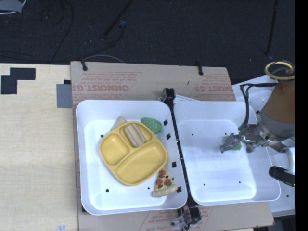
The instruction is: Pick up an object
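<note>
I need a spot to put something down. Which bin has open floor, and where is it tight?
The right bin has bare floor across its middle and front, bordered by the divider and the hand near its right wall. The left bin is crowded: the yellow tray, the hot dog, the green piece and the pizza slice leave a bare strip along its left wall.

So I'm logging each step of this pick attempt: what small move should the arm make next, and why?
Probably lift a little and check the grasp. The gripper sits low over the right bin with something small and green at its tip, but whether that is actually held cannot be told.
</note>
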Robot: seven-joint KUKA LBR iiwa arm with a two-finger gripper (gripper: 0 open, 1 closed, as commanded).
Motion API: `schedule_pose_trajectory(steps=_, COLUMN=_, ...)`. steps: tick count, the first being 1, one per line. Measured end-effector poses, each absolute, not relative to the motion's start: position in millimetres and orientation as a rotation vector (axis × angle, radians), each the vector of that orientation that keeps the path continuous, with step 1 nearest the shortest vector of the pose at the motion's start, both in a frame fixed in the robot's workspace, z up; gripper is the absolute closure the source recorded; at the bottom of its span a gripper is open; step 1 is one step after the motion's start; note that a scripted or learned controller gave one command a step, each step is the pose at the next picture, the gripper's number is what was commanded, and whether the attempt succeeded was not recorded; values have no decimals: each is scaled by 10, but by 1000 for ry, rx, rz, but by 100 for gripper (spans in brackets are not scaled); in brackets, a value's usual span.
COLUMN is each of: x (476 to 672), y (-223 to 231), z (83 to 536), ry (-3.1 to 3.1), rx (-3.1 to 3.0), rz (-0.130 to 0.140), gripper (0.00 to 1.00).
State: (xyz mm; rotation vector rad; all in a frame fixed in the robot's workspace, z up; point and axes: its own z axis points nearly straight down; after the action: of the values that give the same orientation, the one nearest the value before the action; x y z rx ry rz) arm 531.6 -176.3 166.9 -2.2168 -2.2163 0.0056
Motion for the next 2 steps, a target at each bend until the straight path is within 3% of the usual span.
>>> schedule_pose_trajectory(steps=1, x=5388, y=-1698, z=1106, ry=-2216, rx=-2215, rz=5, gripper=0)
schedule_pose_trajectory(steps=2, x=5391, y=-1715, z=1233, ry=-2213, rx=-2222, rz=5, gripper=100)
